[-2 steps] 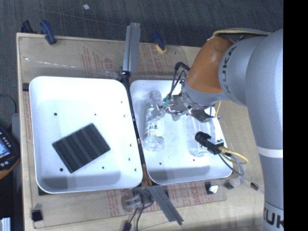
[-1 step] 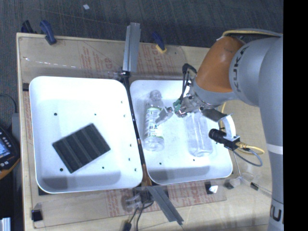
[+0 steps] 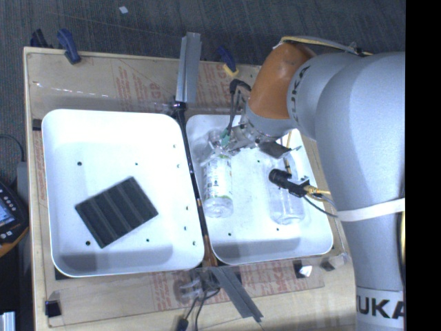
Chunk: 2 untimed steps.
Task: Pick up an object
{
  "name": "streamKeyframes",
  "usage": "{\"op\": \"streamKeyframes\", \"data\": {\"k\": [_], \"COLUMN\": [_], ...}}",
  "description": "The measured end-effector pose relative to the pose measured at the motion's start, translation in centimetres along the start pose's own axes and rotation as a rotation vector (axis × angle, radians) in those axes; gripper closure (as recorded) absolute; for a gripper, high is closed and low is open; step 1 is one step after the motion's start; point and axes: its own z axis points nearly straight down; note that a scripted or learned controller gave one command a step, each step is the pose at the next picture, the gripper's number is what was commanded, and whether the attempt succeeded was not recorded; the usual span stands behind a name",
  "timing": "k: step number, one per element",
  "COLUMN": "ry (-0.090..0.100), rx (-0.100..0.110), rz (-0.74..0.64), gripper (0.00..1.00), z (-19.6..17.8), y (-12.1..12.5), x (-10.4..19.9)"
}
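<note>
A clear plastic bottle (image 3: pixel 218 183) with a pale label lies in the right bin (image 3: pixel 248 252), along its left wall, cap end pointing to the back. My gripper (image 3: pixel 230 141) is down in the back of that bin, right at the bottle's cap end. A second clear, glassy object (image 3: pixel 286 209) lies near the right wall of the same bin. In the left bin (image 3: pixel 62 136) a black ridged slab (image 3: pixel 116 211) rests flat, towards the front.
The grey arm with its orange band (image 3: pixel 275 81) reaches over the right bin's back right corner and covers part of it. A raised divider (image 3: pixel 193 185) separates the two bins. Blue clamps (image 3: pixel 69 45) sit at the bench's back edge.
</note>
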Motion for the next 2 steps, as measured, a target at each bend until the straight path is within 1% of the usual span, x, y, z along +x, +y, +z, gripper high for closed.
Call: {"op": "streamKeyframes", "data": {"k": [1, 2], "ry": [0.0, -0.001], "rx": [0.001, -0.001], "rz": [-0.003, 0.131], "gripper": [1.0, 1.0], "z": [-1.0, -4.6], "y": [0.0, 0.9], "x": [0.0, -4.3]}}
